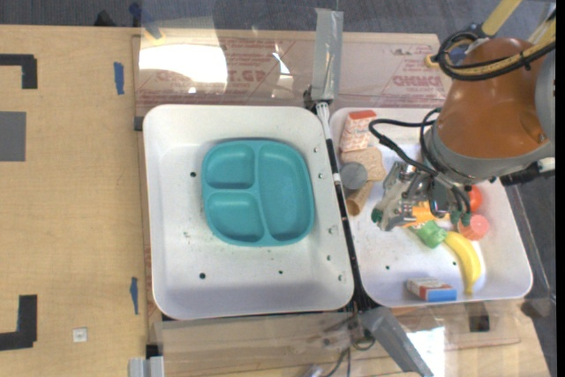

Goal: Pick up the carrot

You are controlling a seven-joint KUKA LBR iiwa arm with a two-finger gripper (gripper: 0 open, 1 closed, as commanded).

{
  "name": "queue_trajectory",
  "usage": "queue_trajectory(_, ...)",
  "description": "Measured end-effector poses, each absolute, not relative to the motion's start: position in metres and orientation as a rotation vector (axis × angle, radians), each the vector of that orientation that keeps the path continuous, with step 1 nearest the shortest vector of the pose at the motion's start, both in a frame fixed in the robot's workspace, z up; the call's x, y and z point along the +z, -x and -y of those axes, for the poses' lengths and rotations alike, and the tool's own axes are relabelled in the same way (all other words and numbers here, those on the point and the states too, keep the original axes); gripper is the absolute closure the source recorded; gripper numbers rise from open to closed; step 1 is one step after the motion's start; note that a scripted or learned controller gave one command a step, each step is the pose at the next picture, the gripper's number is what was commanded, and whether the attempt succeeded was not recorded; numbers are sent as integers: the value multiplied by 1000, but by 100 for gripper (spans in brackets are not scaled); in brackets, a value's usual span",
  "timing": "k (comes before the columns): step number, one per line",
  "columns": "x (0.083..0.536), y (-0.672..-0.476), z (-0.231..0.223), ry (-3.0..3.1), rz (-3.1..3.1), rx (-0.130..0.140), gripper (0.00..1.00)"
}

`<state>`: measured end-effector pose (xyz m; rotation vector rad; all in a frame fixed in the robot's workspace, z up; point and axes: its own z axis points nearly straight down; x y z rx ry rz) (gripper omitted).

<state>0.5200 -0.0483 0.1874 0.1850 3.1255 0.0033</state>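
**Gripper low in cluttered right bin, carrot not clearly gripped**

Far left of the fingers: left bin (pixel 168 216) with a teal tray (pixel 259 191). Nearer left: a carton (pixel 357 133), grey cylinder (pixel 354 176) and tan block (pixel 366 162). Gripper (pixel 402 206) is down among the toys; finger gap: cannot tell, metal parts blur together. Carrot (pixel 420 212): a small orange patch just right of the fingers, mostly hidden, shape unclear. Below right: green piece (pixel 431 234), banana (pixel 465 258), a small box (pixel 430 288). Further right: red ball (pixel 478 227).

Risk, as judged: crowded items touch the carrot; the fingers may close on the green piece or nudge the carrot aside.
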Motion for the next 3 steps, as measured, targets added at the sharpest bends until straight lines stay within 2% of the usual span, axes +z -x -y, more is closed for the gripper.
queue_trajectory(3,217,-525,47,-179,-3106,1,100)
